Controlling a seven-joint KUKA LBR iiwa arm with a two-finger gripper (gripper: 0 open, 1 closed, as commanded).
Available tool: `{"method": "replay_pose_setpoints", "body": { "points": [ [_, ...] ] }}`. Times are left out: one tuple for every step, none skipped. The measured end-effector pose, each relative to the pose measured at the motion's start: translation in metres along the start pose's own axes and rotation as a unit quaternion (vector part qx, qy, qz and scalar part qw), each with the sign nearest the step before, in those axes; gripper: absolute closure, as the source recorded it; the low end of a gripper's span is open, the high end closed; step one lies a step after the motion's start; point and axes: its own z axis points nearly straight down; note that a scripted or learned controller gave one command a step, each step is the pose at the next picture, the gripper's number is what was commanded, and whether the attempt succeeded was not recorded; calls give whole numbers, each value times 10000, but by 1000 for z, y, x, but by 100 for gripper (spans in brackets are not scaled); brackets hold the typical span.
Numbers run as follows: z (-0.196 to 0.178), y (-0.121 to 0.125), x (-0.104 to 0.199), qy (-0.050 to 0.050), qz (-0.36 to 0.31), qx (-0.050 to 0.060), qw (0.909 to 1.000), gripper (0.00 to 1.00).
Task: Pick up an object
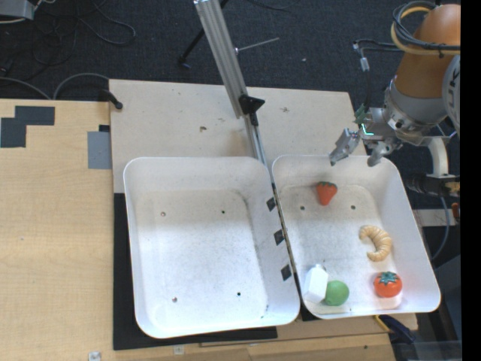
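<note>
My gripper (358, 152) hangs open above the far edge of the right bin (409, 209), with nothing between its fingers. A red strawberry (325, 192) lies in that bin just below and left of the gripper. Further toward the front, a tan croissant (376, 242) rests near the right wall. A red tomato (387, 284) sits in the front right corner. A green ball (337, 292) lies beside a white block (316, 282) at the front left of the same bin.
The left bin (150, 201) stands beside the right one, separated by a divider with black clips (276, 235). A slanted aluminium post (225, 59) rises behind the bins. Bare bench board lies at the far side.
</note>
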Motion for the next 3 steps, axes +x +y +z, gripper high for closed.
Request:
{"method": "replay_pose_setpoints", "body": {
  "points": [
    [-3,1,0,-7,-8,-20,10000,0],
    [62,-3,0,0,11,8,10000,0],
    [109,1,7,1,3,-2,10000,0]
  ]
}}
